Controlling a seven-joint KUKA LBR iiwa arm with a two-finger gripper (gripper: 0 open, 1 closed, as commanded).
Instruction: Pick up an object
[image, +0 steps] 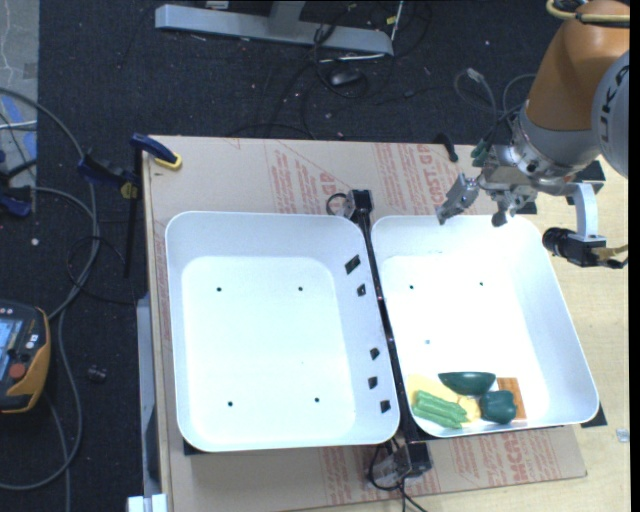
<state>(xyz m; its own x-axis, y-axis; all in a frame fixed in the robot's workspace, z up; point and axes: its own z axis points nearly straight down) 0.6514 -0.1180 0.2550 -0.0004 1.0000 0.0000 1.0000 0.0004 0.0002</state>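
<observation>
Jaws (478, 203) hang spread and hold nothing; green objects (465, 398) lie well below them in the right bin (560, 300), so picking remains undone.

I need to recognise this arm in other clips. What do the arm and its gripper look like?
The arm has a rounded orange section running into a grey shell with part of a dark letter on it. Below sits a metallic wrist with a small green piece and a thin cable. The gripper has two slim dark-tipped grey fingers.
</observation>
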